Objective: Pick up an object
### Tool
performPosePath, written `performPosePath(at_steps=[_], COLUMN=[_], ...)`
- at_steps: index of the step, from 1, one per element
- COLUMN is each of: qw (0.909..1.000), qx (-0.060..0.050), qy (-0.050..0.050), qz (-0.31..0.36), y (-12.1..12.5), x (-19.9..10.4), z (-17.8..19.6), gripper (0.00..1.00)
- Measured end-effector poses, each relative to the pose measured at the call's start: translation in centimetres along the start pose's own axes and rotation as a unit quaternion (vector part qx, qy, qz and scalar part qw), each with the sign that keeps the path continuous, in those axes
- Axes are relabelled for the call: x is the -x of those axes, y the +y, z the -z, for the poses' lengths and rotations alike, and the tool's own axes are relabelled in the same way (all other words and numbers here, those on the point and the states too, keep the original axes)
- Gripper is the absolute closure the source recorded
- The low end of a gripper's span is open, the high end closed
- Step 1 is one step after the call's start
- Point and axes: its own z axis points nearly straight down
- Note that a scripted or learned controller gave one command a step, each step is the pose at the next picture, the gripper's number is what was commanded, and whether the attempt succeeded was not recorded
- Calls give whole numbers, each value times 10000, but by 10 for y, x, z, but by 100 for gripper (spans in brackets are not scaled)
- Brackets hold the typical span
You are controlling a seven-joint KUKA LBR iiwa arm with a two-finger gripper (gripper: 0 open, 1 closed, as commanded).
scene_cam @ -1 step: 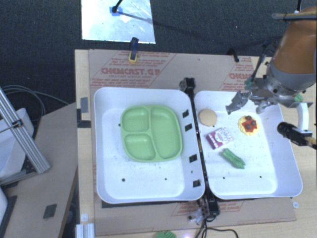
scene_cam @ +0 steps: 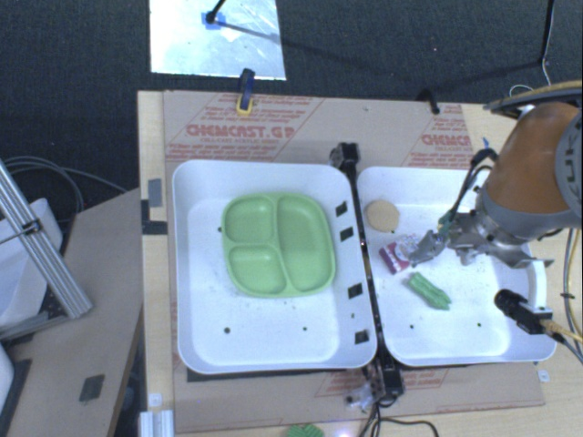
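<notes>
The arm (scene_cam: 533, 176) is reaching in over the right-hand bin (scene_cam: 474, 349), its orange band sitting above the grey wrist, and the pincer (scene_cam: 425, 247) is hanging low above the bin floor with its metal tips pointing toward the divider between the two bins. Whether those tips are parted or pressed together is too small and blurred to tell, and nothing can be made out between them. A small red and white packet (scene_cam: 395, 257) is lying just beside the pincer, on the divider side, so near that the tips may be touching it; contact cannot be confirmed. A round tan disc (scene_cam: 382, 215) is resting near the pincer, beyond the packet toward the far wall of the bin. A green elongated object (scene_cam: 428, 291) is lying just below the pincer, toward the near wall, tilted and apart from the packet. Well away from the pincer, across the divider, a green divided plate (scene_cam: 276, 245) is sitting flat in the left-hand bin (scene_cam: 196, 335).
</notes>
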Motion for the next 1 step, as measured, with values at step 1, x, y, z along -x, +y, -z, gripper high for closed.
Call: performPosePath(at_steps=[1], qw=[10000], qx=[44], qy=[-1], qz=[15], y=[-10], x=[-8], z=[-41], gripper=[0])
